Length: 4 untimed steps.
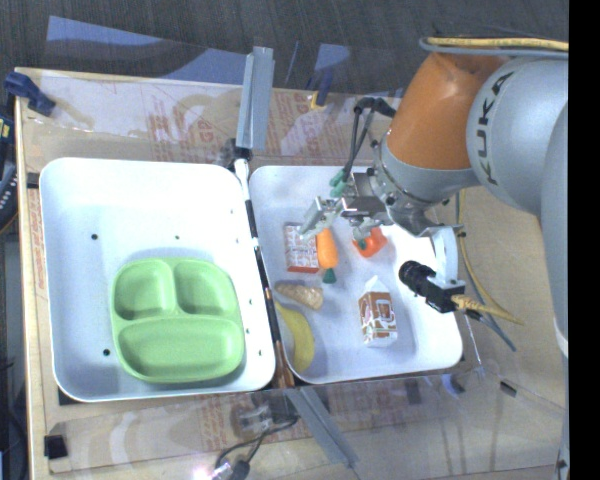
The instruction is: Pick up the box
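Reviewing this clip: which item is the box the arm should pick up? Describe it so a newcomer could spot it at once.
Look in the right-hand white bin, under the grey and orange arm. Near its lower right lies the box, a small brown-and-white carton with a peaked top. The banana and carrot to its left are rounded, plain-coloured toys; the flat packet has no peak.

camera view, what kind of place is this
Probably a robot test bench in a lab: a big arm reaches over two white bins, one with toy food, the other with a green tray.
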{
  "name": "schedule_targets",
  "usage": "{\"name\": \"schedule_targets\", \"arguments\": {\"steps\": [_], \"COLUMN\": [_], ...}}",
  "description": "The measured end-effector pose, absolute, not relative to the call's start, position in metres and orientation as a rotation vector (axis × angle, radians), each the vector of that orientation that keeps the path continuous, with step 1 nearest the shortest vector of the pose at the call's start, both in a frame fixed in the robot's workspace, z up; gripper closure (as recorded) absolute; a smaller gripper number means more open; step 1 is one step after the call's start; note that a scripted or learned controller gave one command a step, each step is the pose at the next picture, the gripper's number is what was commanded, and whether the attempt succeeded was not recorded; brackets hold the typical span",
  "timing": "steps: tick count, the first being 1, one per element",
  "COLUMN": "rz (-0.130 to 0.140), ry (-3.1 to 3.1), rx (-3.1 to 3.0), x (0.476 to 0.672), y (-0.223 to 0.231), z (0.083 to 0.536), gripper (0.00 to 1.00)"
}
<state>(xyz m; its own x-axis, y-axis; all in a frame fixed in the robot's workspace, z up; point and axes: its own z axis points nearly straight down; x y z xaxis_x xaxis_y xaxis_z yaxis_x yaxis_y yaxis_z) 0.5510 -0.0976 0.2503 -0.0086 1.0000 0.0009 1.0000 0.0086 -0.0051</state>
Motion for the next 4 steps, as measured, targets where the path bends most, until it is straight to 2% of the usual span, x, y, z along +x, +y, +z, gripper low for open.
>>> {"name": "schedule_targets", "arguments": {"steps": [1, 2, 3, 4], "rz": [0.007, -0.003, 0.000, 0.002], "ry": [-2.242, -2.307, -2.314, -2.316], "rx": [-2.196, -2.140, -2.138, -2.137], "x": [0.599, 0.612, 0.613, 0.613], "y": [-0.108, -0.118, -0.120, -0.120], "z": [0.147, 0.096, 0.108, 0.107], "gripper": [0.00, 0.00, 1.00, 0.00]}}
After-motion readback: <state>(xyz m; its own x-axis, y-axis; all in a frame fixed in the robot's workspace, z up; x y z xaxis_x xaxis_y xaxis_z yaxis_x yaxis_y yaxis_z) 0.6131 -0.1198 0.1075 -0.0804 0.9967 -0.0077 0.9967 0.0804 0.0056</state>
